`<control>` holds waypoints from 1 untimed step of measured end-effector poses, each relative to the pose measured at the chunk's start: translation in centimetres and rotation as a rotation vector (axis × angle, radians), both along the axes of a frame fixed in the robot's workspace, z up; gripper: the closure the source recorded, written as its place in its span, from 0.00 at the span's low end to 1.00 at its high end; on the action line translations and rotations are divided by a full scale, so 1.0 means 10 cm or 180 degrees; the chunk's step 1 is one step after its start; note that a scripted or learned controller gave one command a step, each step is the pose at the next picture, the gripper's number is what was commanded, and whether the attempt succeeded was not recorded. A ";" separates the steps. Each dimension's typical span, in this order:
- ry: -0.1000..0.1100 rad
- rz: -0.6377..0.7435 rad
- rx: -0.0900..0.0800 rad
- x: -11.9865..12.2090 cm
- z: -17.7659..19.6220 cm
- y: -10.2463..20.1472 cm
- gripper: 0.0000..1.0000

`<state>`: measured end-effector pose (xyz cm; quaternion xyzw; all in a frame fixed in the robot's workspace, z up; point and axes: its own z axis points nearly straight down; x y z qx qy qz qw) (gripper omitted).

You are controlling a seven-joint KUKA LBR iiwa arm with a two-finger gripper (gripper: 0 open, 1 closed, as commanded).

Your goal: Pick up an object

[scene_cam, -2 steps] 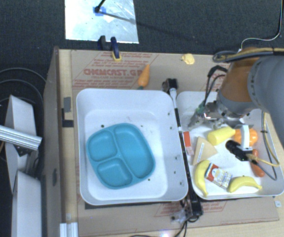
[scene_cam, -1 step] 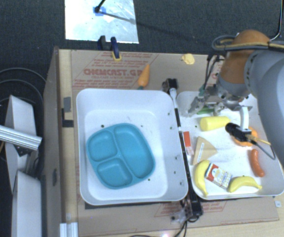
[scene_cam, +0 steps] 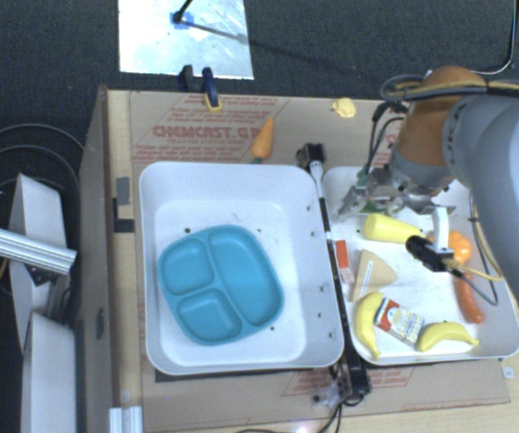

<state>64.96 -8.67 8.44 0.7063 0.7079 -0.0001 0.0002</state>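
A cardboard-topped table carries two white bins. The gripper hangs over the right bin, just beside the yellow cylinder; jaws' state: cannot tell. Crowded toys risk a glancing, empty close.

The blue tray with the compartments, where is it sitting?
The blue tray lies flat in the left bin, slightly toward its near-left corner, apart from the toys in the right bin.

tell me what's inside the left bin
The left bin holds one thing: a blue divided tray with three compartments, lying flat on its floor. Whatever lies beneath the tray is covered.
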 end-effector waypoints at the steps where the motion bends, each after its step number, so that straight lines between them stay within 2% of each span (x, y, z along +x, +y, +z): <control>1: 0.0001 -0.0006 -0.0002 -0.13 0.00 -0.09 0.00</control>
